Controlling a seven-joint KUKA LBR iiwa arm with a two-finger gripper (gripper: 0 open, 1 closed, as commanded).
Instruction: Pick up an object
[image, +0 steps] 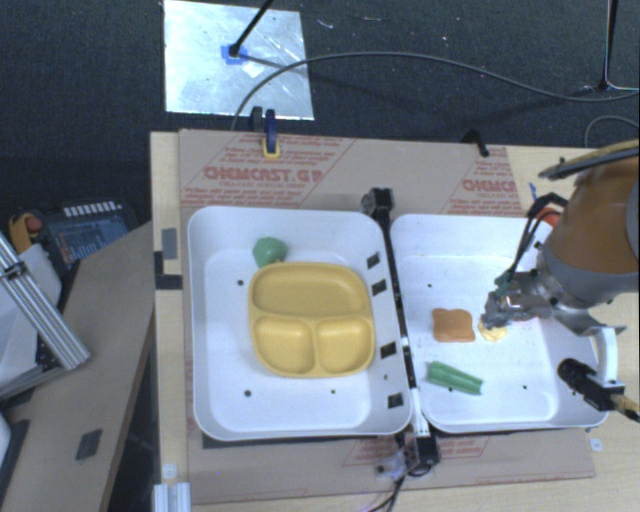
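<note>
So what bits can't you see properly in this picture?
- Pincer, camera view: its tips are too small and blurred to read.
- Small yellow object: partly covered by the pincer, shape unclear.
- Grey and orange robot arm: cut off by the right edge.
- Round green object: partly behind the yellow divided tray.

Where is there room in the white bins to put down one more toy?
The right bin has bare floor along its far side, above the orange toast-like piece, and a patch in its near right corner past the green piece. It is crowded around the gripper and small yellow piece. In the left bin, the yellow divided tray and green lump leave only margins.
</note>
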